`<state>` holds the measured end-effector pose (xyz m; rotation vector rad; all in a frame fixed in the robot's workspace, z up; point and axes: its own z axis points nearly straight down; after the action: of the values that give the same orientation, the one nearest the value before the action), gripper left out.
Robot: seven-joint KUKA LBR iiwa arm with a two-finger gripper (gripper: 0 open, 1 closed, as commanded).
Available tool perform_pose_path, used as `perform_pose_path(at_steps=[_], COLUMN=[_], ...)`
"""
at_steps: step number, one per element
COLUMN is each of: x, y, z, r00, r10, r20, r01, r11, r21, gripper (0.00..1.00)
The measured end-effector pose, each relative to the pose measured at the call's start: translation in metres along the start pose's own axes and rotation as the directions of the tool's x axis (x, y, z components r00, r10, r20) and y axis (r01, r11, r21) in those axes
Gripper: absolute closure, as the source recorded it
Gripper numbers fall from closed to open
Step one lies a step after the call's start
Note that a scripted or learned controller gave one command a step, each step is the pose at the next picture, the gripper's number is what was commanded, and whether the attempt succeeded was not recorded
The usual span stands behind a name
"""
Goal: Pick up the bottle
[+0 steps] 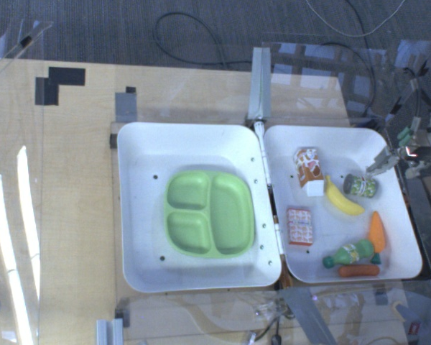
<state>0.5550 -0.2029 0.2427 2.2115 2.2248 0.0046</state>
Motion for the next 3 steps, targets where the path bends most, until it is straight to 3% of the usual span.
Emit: perform_pose_path(at_steps=[1,2,3], x=[0.018,0.037,0.05], y=[0.037,0.027,0.032], z=[0.126,0.136,0.136], r00=[0.976,0.99,1.0], r10=[0.22,0.142,-0.011], r20=[0.003,0.001,0.014], r01=[-0.22,-0.142,0.012], r11=[0.975,0.99,0.999], r21=[-0.029,-0.026,-0.044], gripper=[0.0,0.0,0.0])
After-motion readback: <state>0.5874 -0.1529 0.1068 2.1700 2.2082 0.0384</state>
